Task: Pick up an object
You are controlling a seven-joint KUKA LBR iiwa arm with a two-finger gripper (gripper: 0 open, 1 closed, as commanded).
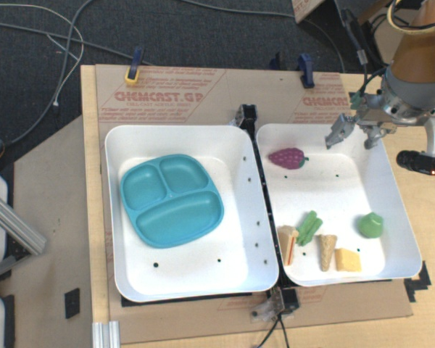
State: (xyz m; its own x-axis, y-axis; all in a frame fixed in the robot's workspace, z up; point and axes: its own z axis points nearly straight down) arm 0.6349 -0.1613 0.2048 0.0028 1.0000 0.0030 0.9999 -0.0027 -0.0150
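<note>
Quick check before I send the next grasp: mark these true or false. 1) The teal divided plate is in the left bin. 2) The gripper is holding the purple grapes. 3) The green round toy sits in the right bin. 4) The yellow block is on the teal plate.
1) True: the teal plate lies in the left bin.
2) False: the gripper is open above the right bin's far edge, apart from the grapes.
3) True: the green toy is there.
4) False: the yellow block is in the right bin.

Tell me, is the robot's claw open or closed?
Open. The gripper hangs above the right bin's far edge, its two fingers spread apart with nothing between them.
</note>
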